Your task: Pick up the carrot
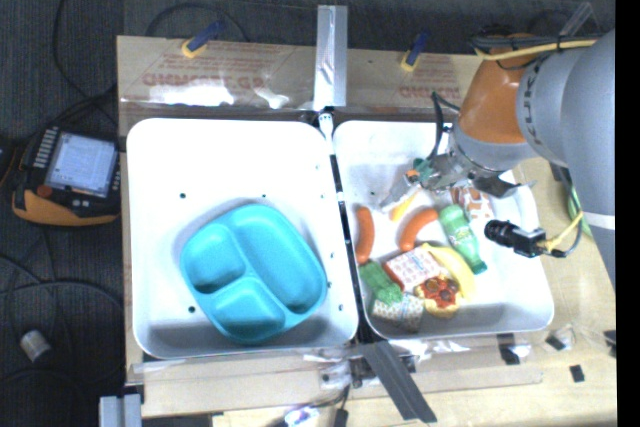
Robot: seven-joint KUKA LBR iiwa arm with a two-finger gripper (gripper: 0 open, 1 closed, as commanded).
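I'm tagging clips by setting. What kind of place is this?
Probably a robotics lab bench: two white bins side by side, toy food like the carrot heaped in one, a handheld control pendant on the dark floor.

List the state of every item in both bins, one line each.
end effector: low in the right bin, above the carrot
carrot: lying flat, not gripped
sausage: lying flat by the divider
green bottle: on its side
blue divided plate: upright in the left bin

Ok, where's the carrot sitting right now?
The carrot lies in the right bin, near its middle, just below the gripper and left of the green bottle.
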